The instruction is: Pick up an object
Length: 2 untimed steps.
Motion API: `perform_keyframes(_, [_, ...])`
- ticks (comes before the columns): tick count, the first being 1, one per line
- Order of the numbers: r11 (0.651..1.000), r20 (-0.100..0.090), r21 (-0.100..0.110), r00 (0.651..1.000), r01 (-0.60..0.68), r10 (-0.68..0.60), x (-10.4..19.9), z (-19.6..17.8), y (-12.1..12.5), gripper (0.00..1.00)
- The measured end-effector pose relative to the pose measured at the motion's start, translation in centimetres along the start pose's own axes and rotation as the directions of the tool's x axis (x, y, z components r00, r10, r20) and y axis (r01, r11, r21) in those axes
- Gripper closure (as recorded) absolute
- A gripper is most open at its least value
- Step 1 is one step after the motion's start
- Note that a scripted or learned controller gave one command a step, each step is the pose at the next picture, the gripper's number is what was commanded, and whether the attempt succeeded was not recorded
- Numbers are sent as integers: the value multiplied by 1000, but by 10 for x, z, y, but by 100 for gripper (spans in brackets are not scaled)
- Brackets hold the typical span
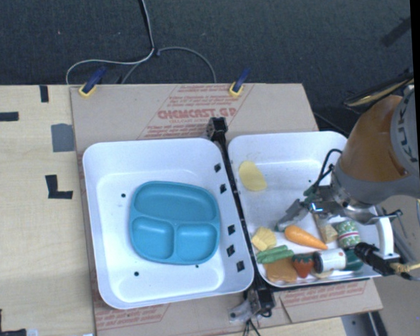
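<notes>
My gripper [307, 217] is low in the right bin [287, 146], just above an orange carrot [304, 237]. Its fingers [291, 213] look spread, with nothing between them. Around the carrot lie a yellow block [264, 237], a green piece [273, 253], a brown piece [279, 269], a red tomato [303, 264], a white bottle [330, 260] and a small can [347, 233]. A pale yellow round piece [252, 175] lies alone toward the bin's back left. The arm covers the bin's right side.
The left bin [99, 206] holds a blue divided plate [174, 221]. A black divider [229, 198] runs between the bins. Cardboard [192, 111] lies under both bins, held by clamps at the back, and a cable loops behind it.
</notes>
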<state>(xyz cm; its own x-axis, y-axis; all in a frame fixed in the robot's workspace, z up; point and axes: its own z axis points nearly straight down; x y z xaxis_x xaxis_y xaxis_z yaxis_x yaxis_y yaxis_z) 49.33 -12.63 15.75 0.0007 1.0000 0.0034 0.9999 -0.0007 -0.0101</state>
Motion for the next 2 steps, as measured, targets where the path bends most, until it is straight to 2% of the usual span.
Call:
perform_keyframes(1, [1000,5,-10,1000,0,0,-21,75,22,0])
perform_keyframes(2, [1000,9,-17,1000,0,0,-21,60,23,100])
